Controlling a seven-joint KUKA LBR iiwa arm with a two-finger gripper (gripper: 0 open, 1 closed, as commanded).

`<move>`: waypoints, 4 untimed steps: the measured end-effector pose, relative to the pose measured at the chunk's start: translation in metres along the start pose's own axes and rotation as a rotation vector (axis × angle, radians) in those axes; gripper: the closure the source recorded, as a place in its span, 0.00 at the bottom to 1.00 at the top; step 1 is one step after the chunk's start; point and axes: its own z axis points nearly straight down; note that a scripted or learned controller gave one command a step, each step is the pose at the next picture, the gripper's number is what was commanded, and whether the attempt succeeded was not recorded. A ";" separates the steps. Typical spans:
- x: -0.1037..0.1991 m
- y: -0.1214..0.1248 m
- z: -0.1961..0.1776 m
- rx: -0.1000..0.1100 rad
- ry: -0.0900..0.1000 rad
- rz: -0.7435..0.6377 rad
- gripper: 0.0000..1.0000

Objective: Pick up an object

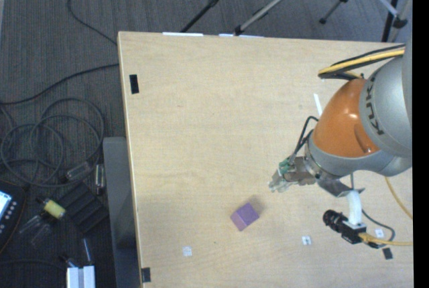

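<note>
One purple cube (244, 216) on wooden bench (201, 119), one hand (285, 177) near it

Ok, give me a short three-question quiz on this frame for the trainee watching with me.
1. True or false: the purple block is between the fingers of the hand.
2. Multiple choice: where does the purple block lie relative to the hand in the camera view? A) above and right of it B) below and left of it C) directly under it
3. Fill in: the band on the arm above the wrist is ____.

Key: 1 false, the block lies on the wooden surface apart from the hand; 2 B; 3 orange.
</note>
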 end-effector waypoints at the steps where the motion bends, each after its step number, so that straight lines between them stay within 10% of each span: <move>1: 0.000 0.000 0.000 0.000 0.000 0.000 0.00; 2: -0.003 0.091 0.027 -0.009 -0.007 -0.046 0.00; 3: -0.003 0.090 0.020 -0.003 -0.009 -0.046 1.00; 4: -0.004 0.090 0.020 -0.003 -0.010 -0.046 0.00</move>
